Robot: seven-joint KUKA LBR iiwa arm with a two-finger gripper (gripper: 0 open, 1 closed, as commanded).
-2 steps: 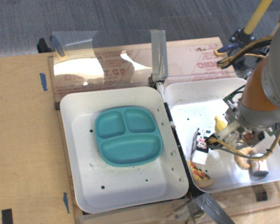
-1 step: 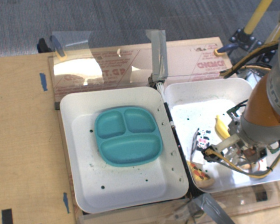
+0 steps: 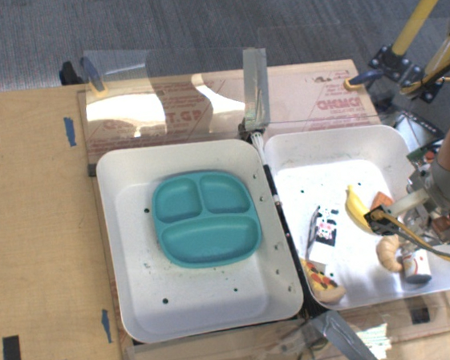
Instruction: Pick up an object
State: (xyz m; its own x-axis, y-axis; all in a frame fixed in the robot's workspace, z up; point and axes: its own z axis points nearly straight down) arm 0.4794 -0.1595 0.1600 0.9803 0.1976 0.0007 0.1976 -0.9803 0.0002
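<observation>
The right bin (image 3: pixel 327 151) holds several small things. A yellow banana (image 3: pixel 355 205) lies near its middle, with an orange piece (image 3: pixel 383 198) just right of it. A black-and-white patterned box (image 3: pixel 324 227) lies left of the banana. A tan, bread-like lump (image 3: pixel 388 254) and a small white and grey item (image 3: pixel 417 267) sit near the front right corner. A red and yellow toy (image 3: pixel 323 278) rests at the front left. My gripper (image 3: pixel 436 225) hangs over the bin's right side, just above and right of the tan lump, and nothing is visibly held in it.
The left bin (image 3: pixel 125 227) holds a teal divided plate (image 3: pixel 206 218). A clear panel and a cardboard sheet stand behind both bins. The grey divider post (image 3: pixel 255 91) rises at the back between them. Yellow-and-black equipment stands at the far right.
</observation>
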